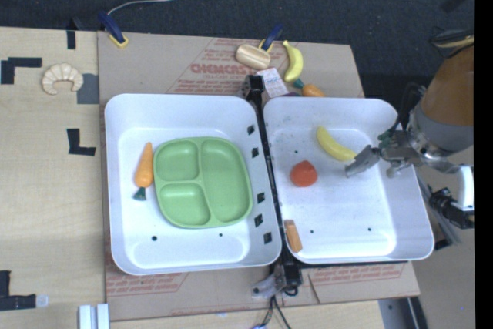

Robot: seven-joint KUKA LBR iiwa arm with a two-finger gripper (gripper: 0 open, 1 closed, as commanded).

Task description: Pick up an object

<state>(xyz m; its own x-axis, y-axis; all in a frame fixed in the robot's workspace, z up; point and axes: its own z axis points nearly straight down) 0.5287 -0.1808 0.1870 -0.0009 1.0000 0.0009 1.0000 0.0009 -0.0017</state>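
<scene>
**Nothing lifted yet: gripper poised beside the banana**

So far, the pick looks unfinished. The gripper [368, 159] sits low over the right bin [400, 243], at the banana's [336, 143] right end, with one finger [359, 164] reaching to just beside the fruit's tip. How far the jaws are parted cannot be told from this slant, and nothing shows between them, so I judge the banana not yet grasped; it lies flat on the bin floor.

Taking the banana as landmark: a red tomato-like ball [303, 173] rests below and left of it, near but apart. A small orange piece [292, 235] lies further below, against the divider. Well to the banana's left, in the left bin [123, 243], a green divided plate [204, 182] sits with a carrot [144, 166] at its far side.

What remains, by my reading, is the whole grasp: settling around the banana, closing, and lifting it clear.
</scene>
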